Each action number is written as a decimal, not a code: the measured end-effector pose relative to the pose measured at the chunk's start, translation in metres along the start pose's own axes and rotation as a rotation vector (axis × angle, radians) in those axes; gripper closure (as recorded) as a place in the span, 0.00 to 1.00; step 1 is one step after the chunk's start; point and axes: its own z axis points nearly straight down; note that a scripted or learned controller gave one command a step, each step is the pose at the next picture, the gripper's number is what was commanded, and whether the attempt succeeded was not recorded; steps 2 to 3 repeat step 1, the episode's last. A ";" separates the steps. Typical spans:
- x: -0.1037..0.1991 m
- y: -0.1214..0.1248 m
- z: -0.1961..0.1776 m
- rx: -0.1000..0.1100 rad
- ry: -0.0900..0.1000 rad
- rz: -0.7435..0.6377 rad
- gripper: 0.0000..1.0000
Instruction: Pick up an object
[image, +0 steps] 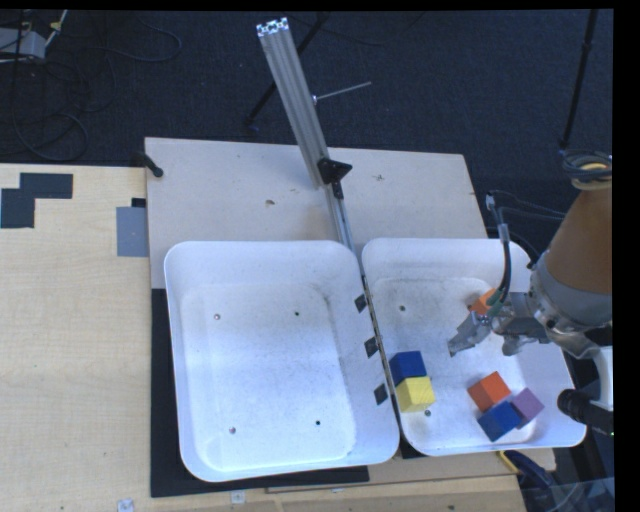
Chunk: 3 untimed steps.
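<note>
Above the right bin (440, 262), the tool (470, 335) hangs spread wide near an orange block (489, 389).

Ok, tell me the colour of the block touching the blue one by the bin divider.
Yellow, in the camera view.

Five small blocks are seen in the right bin (440, 262). A blue block (406, 365) is set touching a yellow block (416, 393) near the bin's left wall. An orange block (489, 389), purple block (527, 405) and dark blue block (499, 421) are clustered at its near right corner.
</note>
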 end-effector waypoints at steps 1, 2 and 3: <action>-0.062 0.002 0.120 0.009 0.001 -0.004 0.00; -0.062 0.002 0.120 0.009 0.001 -0.004 0.00; -0.062 0.002 0.120 0.009 0.001 -0.004 0.00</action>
